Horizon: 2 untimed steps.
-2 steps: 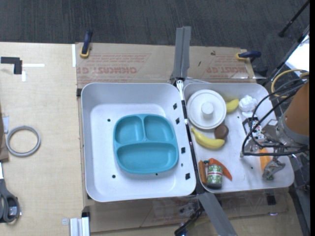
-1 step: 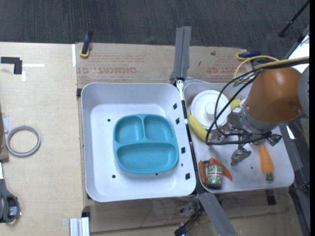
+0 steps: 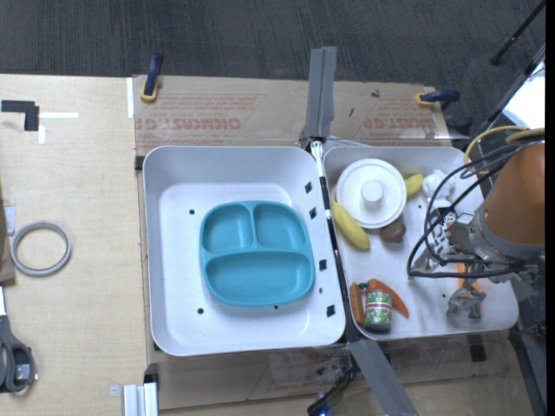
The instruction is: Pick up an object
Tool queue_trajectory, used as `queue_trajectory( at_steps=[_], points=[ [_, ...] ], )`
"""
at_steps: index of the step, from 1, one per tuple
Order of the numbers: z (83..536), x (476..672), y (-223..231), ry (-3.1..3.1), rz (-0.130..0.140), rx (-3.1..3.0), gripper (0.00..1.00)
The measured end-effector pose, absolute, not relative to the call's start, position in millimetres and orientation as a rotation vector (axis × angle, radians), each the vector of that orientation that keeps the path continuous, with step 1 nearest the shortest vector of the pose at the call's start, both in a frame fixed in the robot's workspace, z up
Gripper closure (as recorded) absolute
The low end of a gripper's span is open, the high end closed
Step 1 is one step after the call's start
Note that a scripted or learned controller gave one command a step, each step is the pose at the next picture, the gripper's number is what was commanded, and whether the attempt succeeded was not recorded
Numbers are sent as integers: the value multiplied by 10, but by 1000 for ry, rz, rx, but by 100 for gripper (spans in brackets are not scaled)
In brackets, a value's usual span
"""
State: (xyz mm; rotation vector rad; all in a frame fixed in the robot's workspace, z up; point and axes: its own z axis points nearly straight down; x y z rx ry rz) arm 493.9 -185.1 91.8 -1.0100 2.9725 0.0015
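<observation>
The right bin (image 3: pixel 414 323) holds a yellow banana (image 3: pixel 349 226), a white round lid (image 3: pixel 371 193) with a knob, a small brown piece (image 3: pixel 394 231), a green-labelled can (image 3: pixel 378 309) and an orange carrot (image 3: pixel 393 296). A second yellow piece (image 3: pixel 414 183) lies behind the lid. My gripper (image 3: pixel 466 304) hangs low over the right bin's near right corner, below the arm's orange band (image 3: pixel 519 196) and a tangle of black cables. It is well to the right of the can and carrot.
The left bin (image 3: pixel 165 232) holds a blue divided plate (image 3: pixel 257 253). A grey tape roll (image 3: pixel 38 248) and scissors (image 3: pixel 16 362) lie on the wooden bench at the far left. A grey bar (image 3: pixel 321 94) runs between the bins at the back.
</observation>
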Motion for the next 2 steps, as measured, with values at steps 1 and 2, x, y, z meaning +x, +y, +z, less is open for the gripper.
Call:
queue_trajectory(
  at_steps=[1,2],
  points=[
    [916,5055,-1068,2904,3,-1193,0],
    [931,5957,-1688,2966,-1,-1018,0]
  ],
)
